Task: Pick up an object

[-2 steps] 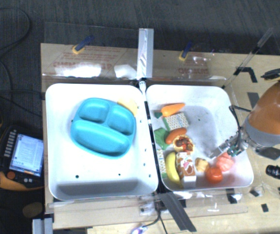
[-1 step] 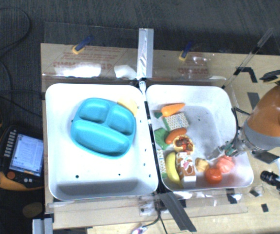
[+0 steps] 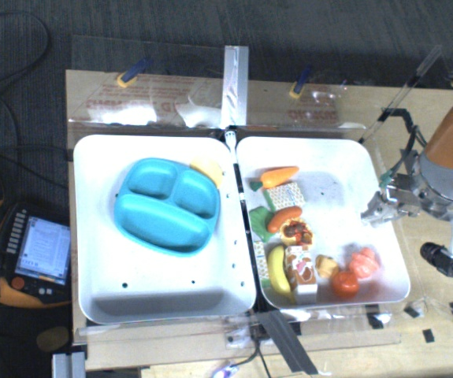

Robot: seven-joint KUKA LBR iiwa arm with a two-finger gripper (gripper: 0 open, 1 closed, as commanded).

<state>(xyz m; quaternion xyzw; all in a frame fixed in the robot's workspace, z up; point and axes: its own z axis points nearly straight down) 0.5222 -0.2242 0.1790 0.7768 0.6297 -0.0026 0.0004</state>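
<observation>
Approach step: gripper (image 3: 377, 209), finger state indeterminable, was positioned at the right bin's (image 3: 332, 150) edge; descent onto a toy was required next.

No lettering reads clearly from above my bench. Faint reddish print runs across the clear sheet (image 3: 155, 101) behind the bins, too blurred to make out; the lit screen of the handheld pendant (image 3: 41, 249) at left is likewise illegible.

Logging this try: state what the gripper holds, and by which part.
Nothing is held. The gripper sits at the right bin's right rim, apart from the toy food.
</observation>
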